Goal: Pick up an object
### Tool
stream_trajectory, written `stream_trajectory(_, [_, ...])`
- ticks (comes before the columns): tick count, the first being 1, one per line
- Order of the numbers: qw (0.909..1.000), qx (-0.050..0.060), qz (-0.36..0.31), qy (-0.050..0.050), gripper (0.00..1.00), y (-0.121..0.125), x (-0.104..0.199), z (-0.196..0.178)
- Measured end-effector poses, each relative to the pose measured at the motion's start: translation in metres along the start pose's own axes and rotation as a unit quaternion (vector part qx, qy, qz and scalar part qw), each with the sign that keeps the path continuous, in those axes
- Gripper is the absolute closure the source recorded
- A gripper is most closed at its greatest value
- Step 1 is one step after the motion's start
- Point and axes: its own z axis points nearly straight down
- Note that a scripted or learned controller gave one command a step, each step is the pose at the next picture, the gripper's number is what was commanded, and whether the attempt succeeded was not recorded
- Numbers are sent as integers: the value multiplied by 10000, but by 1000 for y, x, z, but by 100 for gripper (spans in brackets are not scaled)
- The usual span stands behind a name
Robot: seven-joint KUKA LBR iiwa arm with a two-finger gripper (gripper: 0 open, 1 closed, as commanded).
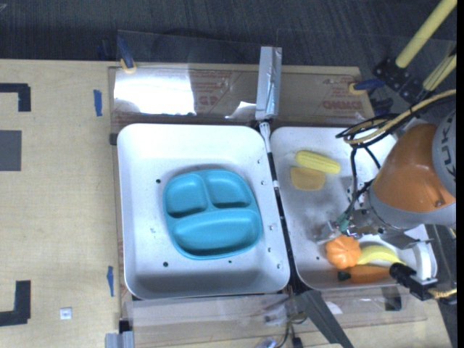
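- Carrot (370, 273): orange, lying along the near edge of the right bin (308, 263), long axis running parallel to that edge. Partly overlapped by the banana.
- Banana (380, 254): yellow, curved, resting just behind the carrot and touching it, long axis also roughly parallel to the near edge.
- Small orange fruit (342, 252): round, at the left end of the carrot and banana, touching both. These three form one tight cluster at the near right of the right bin.
- Gripper (351, 223): hangs directly over the far side of that cluster, just behind the small orange fruit. The wrist and cables hide its tips; whether it is spread or closed cannot be told, and nothing can be seen held.
- Key relation: the cluster lies immediately nearward of the gripper, with the round fruit the closest piece. Judged from this, a short descent would meet the fruit first; the crowded neighbours could get in the way of a clean grasp.
- Blue divided plate (214, 212): three compartments, centred in the left bin (138, 165), well apart from the arm.
- Corn cob (317, 162): yellow, near the far edge of the right bin, long axis across the bin.
- Flat yellow piece (308, 179): just in front of the corn cob, touching it.
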Motion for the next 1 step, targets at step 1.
stream_trajectory(1, [9979, 38, -652, 11, 100, 8, 48, -88])
